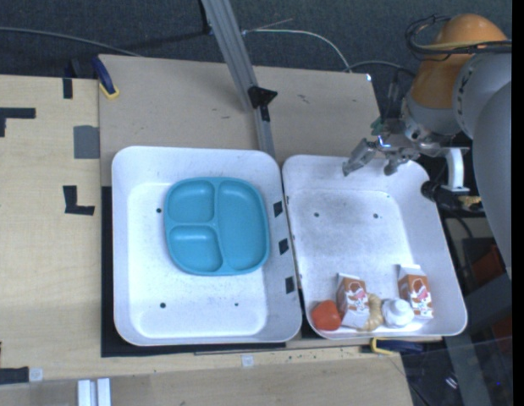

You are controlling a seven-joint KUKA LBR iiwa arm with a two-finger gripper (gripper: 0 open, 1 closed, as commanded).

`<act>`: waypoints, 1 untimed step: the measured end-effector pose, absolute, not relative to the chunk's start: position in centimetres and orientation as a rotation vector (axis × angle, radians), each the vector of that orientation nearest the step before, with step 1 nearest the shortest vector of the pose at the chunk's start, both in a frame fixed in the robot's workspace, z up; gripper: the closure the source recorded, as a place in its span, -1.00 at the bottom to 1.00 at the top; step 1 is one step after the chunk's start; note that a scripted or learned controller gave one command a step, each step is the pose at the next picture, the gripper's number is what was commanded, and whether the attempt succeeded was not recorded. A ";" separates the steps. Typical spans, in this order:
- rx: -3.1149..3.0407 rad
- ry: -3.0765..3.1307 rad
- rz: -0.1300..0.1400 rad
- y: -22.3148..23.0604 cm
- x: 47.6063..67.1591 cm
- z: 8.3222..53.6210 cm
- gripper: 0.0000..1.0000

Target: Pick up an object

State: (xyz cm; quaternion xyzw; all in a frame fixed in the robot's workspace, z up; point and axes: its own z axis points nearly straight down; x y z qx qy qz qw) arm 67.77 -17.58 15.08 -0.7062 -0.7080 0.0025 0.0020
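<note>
While the grey arm with its orange band [465, 36] reaches in from the right edge, bent down at the wrist, the two-finger pincer [369, 166] hangs over the far rim of the right-hand shallow white bin [346, 218]; its two fingers [355, 161] are splayed apart, well open, with nothing between them. Below the pincer, toward the near rim of the same bin, the loose objects lie clustered, well apart from the fingertips: a small round red-orange ball [327, 315]; just beside it a small white carton with a red-brown print [354, 299]; next a tan, lumpy object [376, 311]; then a white rounded cap-like piece [399, 313], touching a second small printed carton [416, 293] nearest the right wall. Left of the pincer and lower, in the left-hand shallow white bin [135, 252], rests a turquoise plastic plate with three compartments [217, 226]; a slanted grey metal rail [236, 45] runs behind, up and left of the pincer.
</note>
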 end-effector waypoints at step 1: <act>-2.216 -2.220 0.009 -16.9 67.1 10.2 -1.00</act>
